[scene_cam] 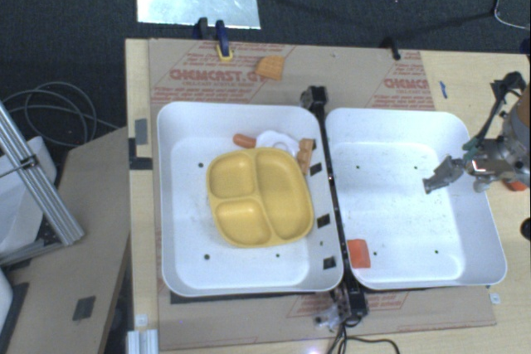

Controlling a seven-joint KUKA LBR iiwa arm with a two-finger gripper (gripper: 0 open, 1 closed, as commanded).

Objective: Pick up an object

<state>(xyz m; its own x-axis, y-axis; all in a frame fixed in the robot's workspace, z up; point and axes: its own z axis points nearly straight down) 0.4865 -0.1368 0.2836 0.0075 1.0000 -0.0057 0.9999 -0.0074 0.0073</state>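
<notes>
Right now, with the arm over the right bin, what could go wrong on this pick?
1. The end effector sits near the right bin's right side, far from the orange block in its lower left corner; a straight descent here likely grabs nothing.
2. That block lies against the bin wall, which may block a finger.
3. In the left bin, the small pieces crowd the yellow divided plate, so a grasp could snag its rim.

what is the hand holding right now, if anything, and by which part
Nothing is seen in its grasp. The hand hangs over the right bin, apart from the orange block near that bin's front left corner.
</notes>
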